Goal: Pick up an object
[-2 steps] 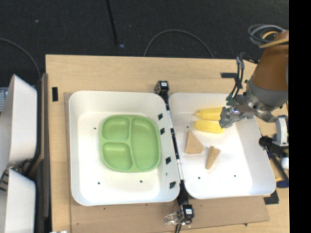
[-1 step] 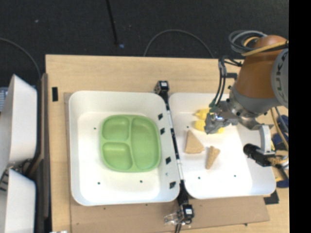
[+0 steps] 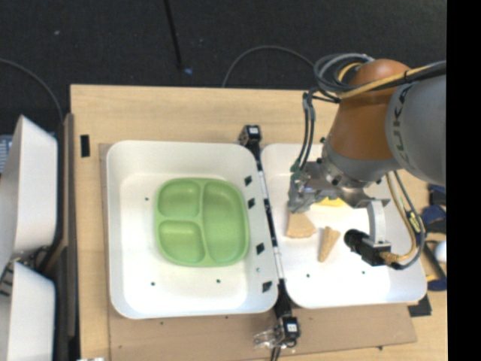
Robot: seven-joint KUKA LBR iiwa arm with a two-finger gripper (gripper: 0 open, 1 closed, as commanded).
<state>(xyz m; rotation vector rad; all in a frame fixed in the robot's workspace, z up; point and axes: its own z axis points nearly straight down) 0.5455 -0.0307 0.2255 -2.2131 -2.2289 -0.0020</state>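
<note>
Wooden bench [image 3: 188, 104] bears 2 glossy white bins [image 3: 128, 292], green sectioned tray [image 3: 201, 220].

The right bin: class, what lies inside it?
Inside the right bin lie two tan pieces, one below the gripper, one farther right. The arm covers the bin's upper part.

Only one text is readable: on the grey arm [image 3: 421, 126], at the right side of the view, there are dark letters of the maker's name, approx. "KU", running vertical and cut by the frame edge, so the rest can't be read. No other labels, numbers or signs can be read on the bins, the green tray or the surface; resolution is too low for anything smaller.
</note>
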